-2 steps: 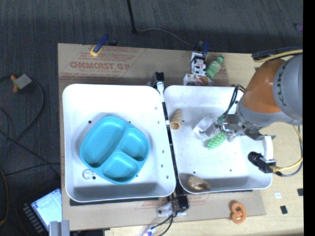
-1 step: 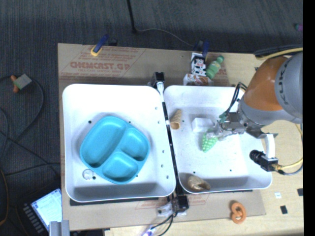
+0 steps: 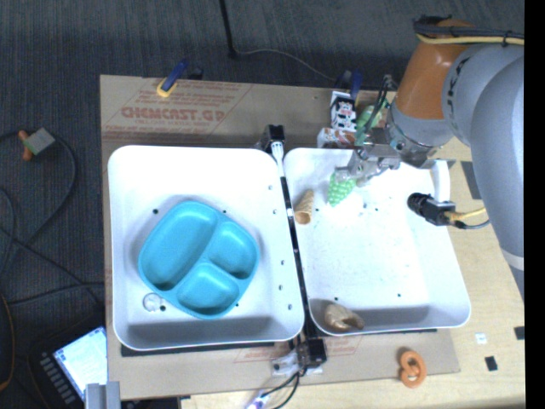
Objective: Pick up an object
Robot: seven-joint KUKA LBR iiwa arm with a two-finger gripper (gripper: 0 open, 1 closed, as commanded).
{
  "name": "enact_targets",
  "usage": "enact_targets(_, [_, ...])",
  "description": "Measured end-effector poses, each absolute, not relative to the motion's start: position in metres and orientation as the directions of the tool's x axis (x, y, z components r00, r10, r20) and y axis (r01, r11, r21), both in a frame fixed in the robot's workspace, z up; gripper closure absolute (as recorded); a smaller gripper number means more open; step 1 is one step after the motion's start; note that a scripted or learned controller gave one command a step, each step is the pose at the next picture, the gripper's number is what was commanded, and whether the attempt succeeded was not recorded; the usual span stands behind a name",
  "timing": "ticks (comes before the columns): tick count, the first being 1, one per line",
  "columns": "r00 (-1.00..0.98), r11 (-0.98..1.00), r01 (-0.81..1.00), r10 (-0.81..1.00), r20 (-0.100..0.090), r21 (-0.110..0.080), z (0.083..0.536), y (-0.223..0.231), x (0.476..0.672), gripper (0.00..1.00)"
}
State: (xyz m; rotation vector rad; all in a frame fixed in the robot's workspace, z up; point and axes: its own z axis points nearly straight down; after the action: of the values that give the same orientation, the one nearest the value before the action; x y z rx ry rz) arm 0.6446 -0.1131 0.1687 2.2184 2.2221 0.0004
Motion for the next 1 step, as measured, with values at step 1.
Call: enact_targets(1, [-0.003, 0.003, 1.0, 1.0, -0.003, -0.001, 0.1781, -0.1133, 0.6445, 1.0])
